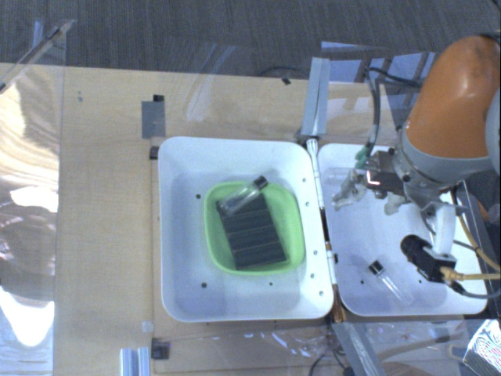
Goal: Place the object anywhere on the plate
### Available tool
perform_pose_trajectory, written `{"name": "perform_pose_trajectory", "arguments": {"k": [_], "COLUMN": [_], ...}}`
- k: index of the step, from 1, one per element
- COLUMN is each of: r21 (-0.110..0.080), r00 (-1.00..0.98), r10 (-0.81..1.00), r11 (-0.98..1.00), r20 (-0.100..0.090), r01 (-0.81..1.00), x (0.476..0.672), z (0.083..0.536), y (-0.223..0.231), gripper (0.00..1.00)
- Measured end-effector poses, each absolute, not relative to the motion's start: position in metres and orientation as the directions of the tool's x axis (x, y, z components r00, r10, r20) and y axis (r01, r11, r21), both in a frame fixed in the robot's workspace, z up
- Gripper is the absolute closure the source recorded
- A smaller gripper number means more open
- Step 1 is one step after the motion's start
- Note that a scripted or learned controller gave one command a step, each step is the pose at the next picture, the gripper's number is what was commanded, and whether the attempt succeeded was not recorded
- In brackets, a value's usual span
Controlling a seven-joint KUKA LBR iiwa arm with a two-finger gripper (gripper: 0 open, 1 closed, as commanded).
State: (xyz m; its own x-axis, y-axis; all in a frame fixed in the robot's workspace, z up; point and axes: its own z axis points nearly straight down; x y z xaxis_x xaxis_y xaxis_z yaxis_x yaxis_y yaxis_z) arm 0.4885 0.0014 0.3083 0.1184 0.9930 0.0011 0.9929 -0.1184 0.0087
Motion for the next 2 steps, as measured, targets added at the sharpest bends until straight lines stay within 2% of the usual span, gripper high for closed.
{"name": "perform_pose_trajectory", "arguments": {"k": [1, 2], "r21": [0.003, 0.002], "r00": [0.161, 0.178], "r10": [0.987, 0.984], "r11": [-0.161, -0.178], "r20": [0.001, 0.001], "r01": [0.987, 0.984], "x": [0.489, 0.487], "z": [0.288, 0.242], "y": [0.04, 0.083], "gripper": [0.0, 0.0]}}
